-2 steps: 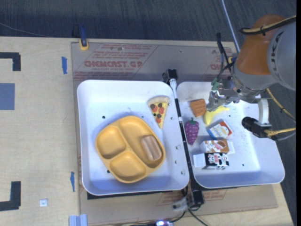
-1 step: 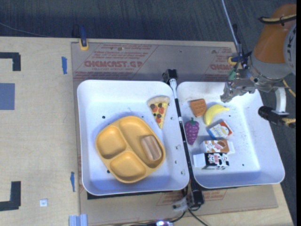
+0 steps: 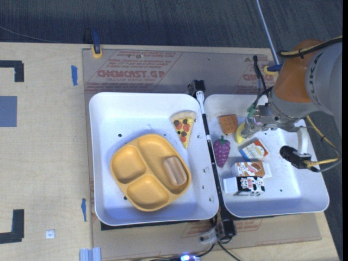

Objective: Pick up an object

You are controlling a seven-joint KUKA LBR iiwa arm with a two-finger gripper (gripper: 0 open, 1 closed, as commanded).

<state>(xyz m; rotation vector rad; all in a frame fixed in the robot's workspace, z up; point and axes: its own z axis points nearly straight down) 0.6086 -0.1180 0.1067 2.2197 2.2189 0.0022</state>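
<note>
Camera view puts our gripper point(image 3: 251, 130) low in the right bin point(image 3: 312, 197), right of frame centre, over a small orange-and-white carton point(image 3: 254, 150). We cannot tell its hand state. We should centre on that 1 carton, clear of the grape bunch point(image 3: 221, 151).

Left of the tool point(image 3: 247, 130), the two shallow white plastic bins point(image 3: 106, 145) look smooth with a soft sheen. The yellow three-part plastic tray point(image 3: 133, 170) far to its left is glossy, catching highlights along its ridges. The purple plastic grape bunch point(image 3: 221, 150) just left of the tool is bumpy and slightly shiny. The pale wood-look counter point(image 3: 43, 156) is matt. The grey arm casing point(image 3: 329, 80) behind the tool looks like smooth, dull-finished metal or plastic.
</note>
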